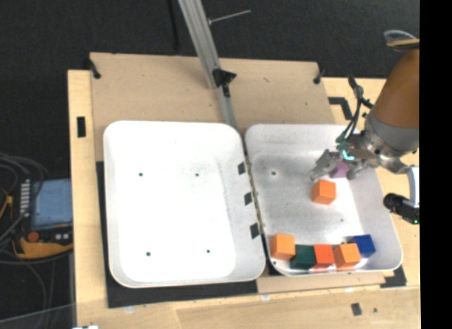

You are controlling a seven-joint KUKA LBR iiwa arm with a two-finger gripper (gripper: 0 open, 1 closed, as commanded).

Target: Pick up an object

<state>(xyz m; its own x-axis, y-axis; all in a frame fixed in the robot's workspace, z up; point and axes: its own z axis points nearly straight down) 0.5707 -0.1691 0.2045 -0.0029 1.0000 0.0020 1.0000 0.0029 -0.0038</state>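
Two-finger gripper [337,167] splayed open and holding nothing, low over right white bin [282,144], small orange cube [324,191] loose on bin floor just below the fingertips; likely miss if descent lands off-centre, nudging cube aside

The arm [399,102] is cut off at the right edge, a purple thing [341,170] beneath the gripper [337,167] is mostly hidden, and the finger spacing is too blurred to judge.
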